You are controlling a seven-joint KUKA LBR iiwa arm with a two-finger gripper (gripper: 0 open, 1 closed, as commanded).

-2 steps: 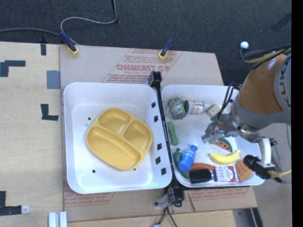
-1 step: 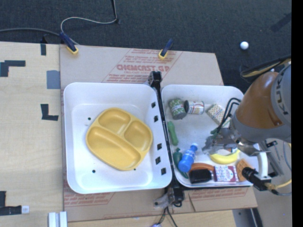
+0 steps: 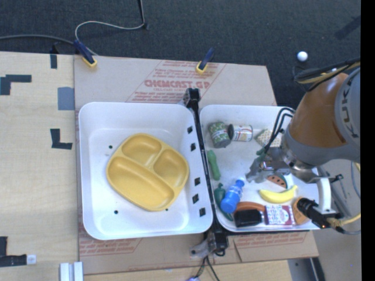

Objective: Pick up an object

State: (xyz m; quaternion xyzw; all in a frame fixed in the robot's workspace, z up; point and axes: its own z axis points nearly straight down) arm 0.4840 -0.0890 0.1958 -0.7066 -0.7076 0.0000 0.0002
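My gripper hangs over the middle of the right bin, the grey and orange arm reaching in from the right. Its fingers stand open, pointing left, and I see nothing between them. Just below it lies a yellow banana, with a small red and orange piece partly under the wrist. A blue bottle lies to the lower left. A green can and a small jar sit at the bin's far side, left of the gripper.
A green marker lies along the divider. A black and brown item and a red and white box crowd the right bin's near edge. The left bin holds a yellow divided plate.
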